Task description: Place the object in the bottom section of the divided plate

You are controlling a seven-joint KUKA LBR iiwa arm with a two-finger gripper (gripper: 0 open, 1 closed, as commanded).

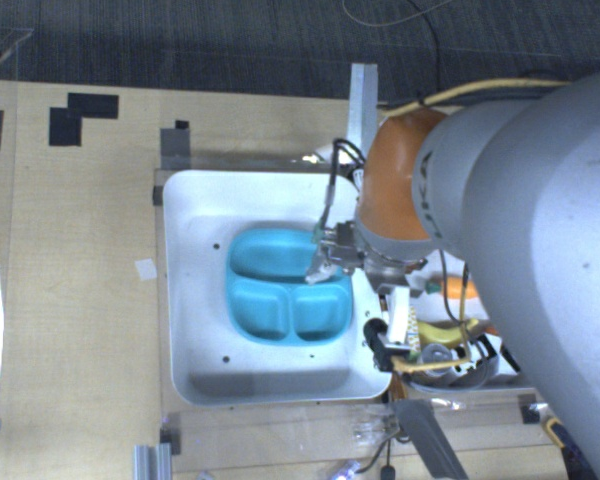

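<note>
A blue divided plate (278, 298) lies in the left white bin (195, 268). It has one wide section at the far side and two smaller sections on the near side. All three sections look bare. My gripper (325, 260) hangs over the plate's right rim, where the wide section meets the dividers. The metal parts at its tip are small and blurred, and I see no object there. The orange wrist band (395, 188) and the grey arm cover most of the right bin.
In the right bin, part of an orange object (455, 289) and a yellow object (438, 332) peek out beneath the arm. A metal post (363, 103) stands behind the bins. Bare bin floor surrounds the plate on its left and near sides.
</note>
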